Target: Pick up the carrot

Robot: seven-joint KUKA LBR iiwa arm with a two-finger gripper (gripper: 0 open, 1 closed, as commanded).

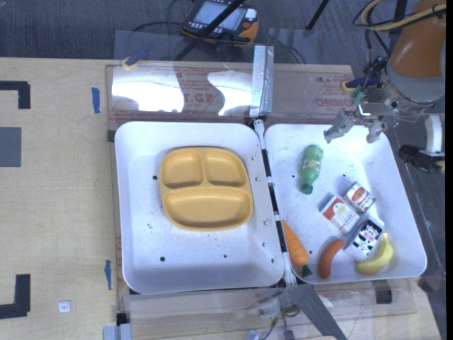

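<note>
waiting high while the carrot hugs the wall

hovering over the far edge of the right bin (403,183), the tool (357,129) looks released, its two fingers splayed wide with nothing between them. the carrot (294,243) lies well apart from it, at the near left corner of that bin, pressed along the divider where the two bins meet, leafy end toward the front. i'd guess that spot will be awkward: the wall leaves little room for a finger on that side. a sausage (328,258) sits just beside the carrot, with a banana (376,256) and small cartons (348,207) close by, and a green bottle (310,167) stands between tool and carrot. the left bin (134,190) carries a yellow plate (206,188), well out of the way.
</note>
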